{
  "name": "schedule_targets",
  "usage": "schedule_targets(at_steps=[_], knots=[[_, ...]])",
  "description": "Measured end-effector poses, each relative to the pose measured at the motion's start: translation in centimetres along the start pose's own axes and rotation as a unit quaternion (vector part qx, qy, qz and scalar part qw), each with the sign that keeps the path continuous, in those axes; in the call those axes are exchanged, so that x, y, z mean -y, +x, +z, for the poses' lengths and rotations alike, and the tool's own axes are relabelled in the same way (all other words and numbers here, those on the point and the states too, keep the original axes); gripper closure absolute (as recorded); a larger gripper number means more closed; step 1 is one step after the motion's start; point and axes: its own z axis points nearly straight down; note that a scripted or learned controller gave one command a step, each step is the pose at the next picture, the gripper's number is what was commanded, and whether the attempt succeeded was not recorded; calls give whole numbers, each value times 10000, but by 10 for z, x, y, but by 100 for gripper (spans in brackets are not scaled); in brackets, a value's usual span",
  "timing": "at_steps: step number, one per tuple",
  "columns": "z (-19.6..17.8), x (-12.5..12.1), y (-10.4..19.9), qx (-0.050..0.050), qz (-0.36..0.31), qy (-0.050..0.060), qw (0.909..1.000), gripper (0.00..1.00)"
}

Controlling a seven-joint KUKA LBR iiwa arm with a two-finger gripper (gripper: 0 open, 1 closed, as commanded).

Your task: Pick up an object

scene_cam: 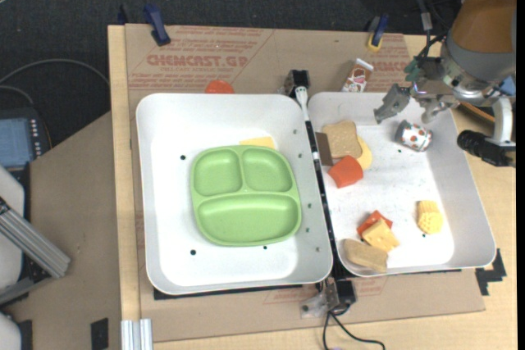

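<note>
Near edge of right bin (467,254): tan bread piece (363,255), cheese wedge (380,235), yellow corn piece (429,217). Left bin (156,176) held green divided plate (244,194). Farther in right bin: orange-red block (346,171), brown toast slice (342,140). Small white-red object (413,136) lay at far right. Gripper (414,102) hovered just above it, fingers spread apart, nothing between them.

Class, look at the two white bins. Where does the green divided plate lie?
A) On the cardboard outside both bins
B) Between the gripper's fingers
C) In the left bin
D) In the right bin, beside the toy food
C: the green divided plate lies flat inside the left bin, while the toy food pieces, such as the orange block, lie in the right bin.
</note>
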Motion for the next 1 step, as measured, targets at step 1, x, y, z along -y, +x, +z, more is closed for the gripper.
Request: schedule_targets(at_steps=[1], knots=[[29, -5, -62, 13, 22, -7, 10000, 0]])
